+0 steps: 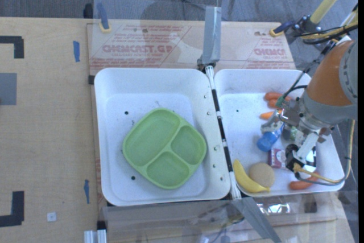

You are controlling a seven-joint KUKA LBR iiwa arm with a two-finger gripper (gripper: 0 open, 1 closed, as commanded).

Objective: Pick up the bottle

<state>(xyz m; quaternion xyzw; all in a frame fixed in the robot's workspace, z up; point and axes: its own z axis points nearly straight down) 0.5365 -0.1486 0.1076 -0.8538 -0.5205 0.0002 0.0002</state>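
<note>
The blue bottle lies in the right bin, near its middle right. My gripper hangs at the bottle's upper right end, just over it or touching it. The grey wrist and the orange band of the arm cover the bin's right side. The view does not show the bottle held.
A green divided plate lies in the left bin. In the right bin a banana and a round tan item sit at the front. A small red and white packet and orange carrots lie close to the bottle.
</note>
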